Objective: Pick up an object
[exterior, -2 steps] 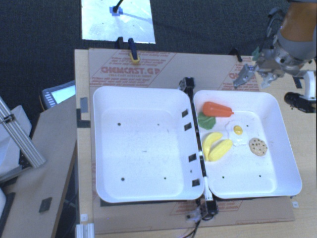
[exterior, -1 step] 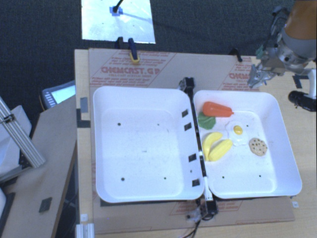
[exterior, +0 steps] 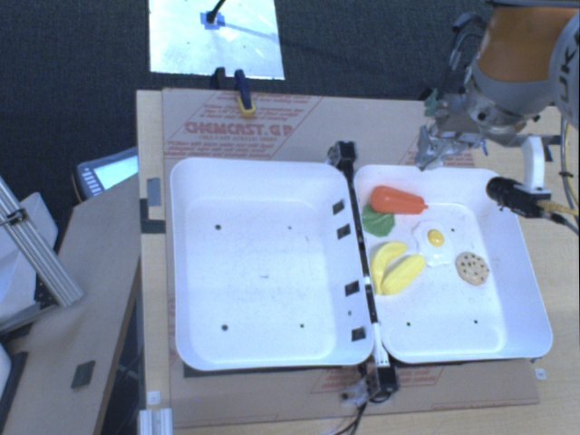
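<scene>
The right bin (exterior: pixel 517 333) holds several toy foods near its far left side. An orange carrot (exterior: pixel 397 200) lies over a green leaf piece (exterior: pixel 377 222). A fried egg (exterior: pixel 435 239) rests to their right, a round cookie (exterior: pixel 471 267) sits beyond it, and a yellow banana (exterior: pixel 397 267) lies near the divider. My gripper (exterior: pixel 433 155) hangs above the far rim of the right bin, up and to the right of the carrot. Nothing shows between its fingers.
The left bin (exterior: pixel 263 261) is a shallow white tray beside the right one, joined by black clips (exterior: pixel 344 157) along the divider. A cardboard sheet (exterior: pixel 272 120) lies under both bins, with a blue and yellow clamp (exterior: pixel 243 93) at its far edge.
</scene>
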Controlling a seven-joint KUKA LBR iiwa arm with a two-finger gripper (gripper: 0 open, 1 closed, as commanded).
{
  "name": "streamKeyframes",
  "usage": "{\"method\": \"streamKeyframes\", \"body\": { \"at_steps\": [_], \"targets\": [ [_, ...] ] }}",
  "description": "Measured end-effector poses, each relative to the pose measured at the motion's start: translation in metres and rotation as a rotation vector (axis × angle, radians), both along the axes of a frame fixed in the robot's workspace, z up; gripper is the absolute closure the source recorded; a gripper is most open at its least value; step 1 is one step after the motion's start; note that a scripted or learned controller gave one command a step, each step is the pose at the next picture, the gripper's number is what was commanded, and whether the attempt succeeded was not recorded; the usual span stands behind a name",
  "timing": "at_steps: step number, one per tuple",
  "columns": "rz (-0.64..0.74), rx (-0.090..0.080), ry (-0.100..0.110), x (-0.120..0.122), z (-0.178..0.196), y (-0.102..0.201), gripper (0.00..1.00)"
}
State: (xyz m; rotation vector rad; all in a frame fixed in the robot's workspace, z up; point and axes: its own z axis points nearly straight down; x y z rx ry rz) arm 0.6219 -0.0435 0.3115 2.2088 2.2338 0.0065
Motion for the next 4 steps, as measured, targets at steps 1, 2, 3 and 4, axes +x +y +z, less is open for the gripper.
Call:
{"method": "streamKeyframes", "body": {
  "at_steps": [1, 2, 3, 4],
  "targets": [
    [0.005, 0.003, -0.001, -0.038, 0.022, 0.113, 1.00],
    [-0.002, -0.001, 0.008, -0.107, -0.015, 0.158, 1.00],
    [0.001, 0.002, -0.002, -0.113, 0.038, 0.235, 1.00],
    [-0.002, 0.002, -0.003, -0.114, 0.088, 0.282, 1.00]
  ]
}}
